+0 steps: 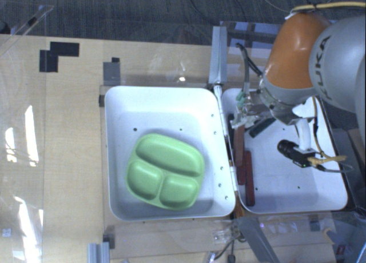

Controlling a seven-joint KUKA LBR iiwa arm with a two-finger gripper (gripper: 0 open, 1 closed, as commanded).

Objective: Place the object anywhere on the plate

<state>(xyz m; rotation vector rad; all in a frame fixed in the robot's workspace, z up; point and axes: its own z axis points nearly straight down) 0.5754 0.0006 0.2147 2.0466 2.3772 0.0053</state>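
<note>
Progress on the plate job, going by the camera view?

Nothing delivered yet, I'd say. The green plate (166,170) sits in the left bin (117,107) with its three compartments bare. The likely object, a dark reddish-brown bar (249,179), lies in the right bin (326,196), lengthwise along the wall nearest the plate.

And the claw?

The claw (243,116) is low in the right bin, over the far end of that bar and close to the wall between the bins. Whether it is clenched or released I cannot tell; that part is too small and cluttered to read. So I wouldn't say the bar is held.

What's left, then?

By my reckoning, almost everything: get a sure hold on the bar, lift it over the two bin walls, carry it left and set it down anywhere on the plate. The bar lying tight against the wall may make the pick awkward.

Any writing or brands?

Dark capitals run down the grey arm (343,56) beside the orange band (294,44). The letters that show look like the start of KUKA; the rest is cut off. The table (63,142) carries black tape marks (57,55) near its far left corner, but they bear no text. Plate, bar and bins show no label.
</note>
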